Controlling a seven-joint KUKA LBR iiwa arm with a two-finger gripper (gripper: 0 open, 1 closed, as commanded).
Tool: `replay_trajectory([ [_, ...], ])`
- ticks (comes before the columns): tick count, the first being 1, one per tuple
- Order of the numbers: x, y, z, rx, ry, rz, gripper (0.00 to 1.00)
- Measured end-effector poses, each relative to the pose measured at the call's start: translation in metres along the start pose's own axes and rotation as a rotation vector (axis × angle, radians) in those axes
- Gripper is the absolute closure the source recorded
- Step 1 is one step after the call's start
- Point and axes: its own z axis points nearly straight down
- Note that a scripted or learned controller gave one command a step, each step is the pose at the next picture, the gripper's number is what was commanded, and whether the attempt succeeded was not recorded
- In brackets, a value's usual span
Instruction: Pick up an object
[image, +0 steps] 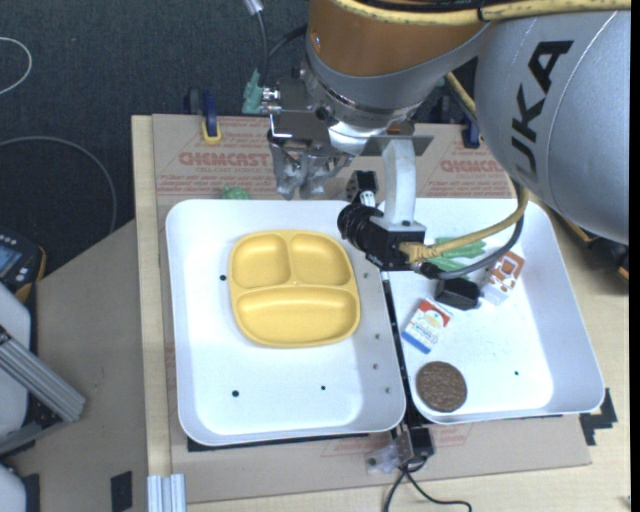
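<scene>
My gripper (304, 172) hangs over the back rim of the left bin (270, 390), beyond the far edge of a yellow divided plate (295, 287) that lies flat in that bin. The right bin (545, 345) holds a small white, blue and red box (427, 326), a brown round disc (441, 385), an orange and white box (505, 275), a black piece (458, 293) and a green item (457, 252). Nothing is visibly held by the gripper. The arm's grey and orange body hides the back of the right bin.
A black fitting with a yellow-sheathed cable (375, 235) sits over the divider between the bins. A small green thing (235, 193) lies just behind the left bin. Blue clamps (210, 115) hold the brown board at the back. Cables lie on the dark floor to the left.
</scene>
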Motion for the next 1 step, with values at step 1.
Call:
replay_trajectory([
  [1,-0.0574,-0.0360,0.0137,0.026,-0.010,0.006,1.00],
])
